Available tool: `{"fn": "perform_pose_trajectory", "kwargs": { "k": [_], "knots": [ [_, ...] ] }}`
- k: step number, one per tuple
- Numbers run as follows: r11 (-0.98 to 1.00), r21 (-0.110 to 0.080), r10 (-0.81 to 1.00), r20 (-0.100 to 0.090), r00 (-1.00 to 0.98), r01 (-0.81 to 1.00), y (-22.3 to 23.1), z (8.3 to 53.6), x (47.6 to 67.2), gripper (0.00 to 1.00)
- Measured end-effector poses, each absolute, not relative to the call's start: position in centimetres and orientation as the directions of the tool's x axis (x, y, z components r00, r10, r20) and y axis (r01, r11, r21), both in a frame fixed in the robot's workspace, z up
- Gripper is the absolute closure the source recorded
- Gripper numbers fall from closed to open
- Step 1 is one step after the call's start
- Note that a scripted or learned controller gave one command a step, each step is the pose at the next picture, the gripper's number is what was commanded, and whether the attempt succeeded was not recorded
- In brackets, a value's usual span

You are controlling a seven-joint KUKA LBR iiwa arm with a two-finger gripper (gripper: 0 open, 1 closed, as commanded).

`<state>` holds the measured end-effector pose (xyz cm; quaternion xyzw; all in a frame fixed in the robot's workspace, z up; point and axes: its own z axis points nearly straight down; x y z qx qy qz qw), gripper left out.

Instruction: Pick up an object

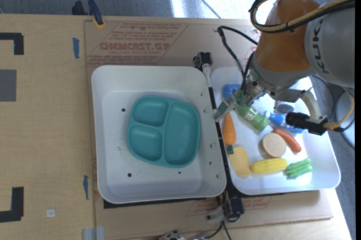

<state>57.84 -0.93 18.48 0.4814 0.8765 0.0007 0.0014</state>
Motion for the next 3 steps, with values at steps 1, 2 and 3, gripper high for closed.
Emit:
{"fn": "perform_pose_trajectory", "kwargs": {
  "k": [1,2,3],
  "knots": [
    [0.537,0.003,0.844,-0.002,-0.537,0.844,-0.93,18.48,57.84,0.00],
    [0.537,0.003,0.844,-0.002,-0.537,0.844,-0.93,18.48,57.84,0.00],
    [0.537,0.003,0.844,-0.002,-0.537,0.844,-0.93,18.48,57.84,0.00]
  ]
}}
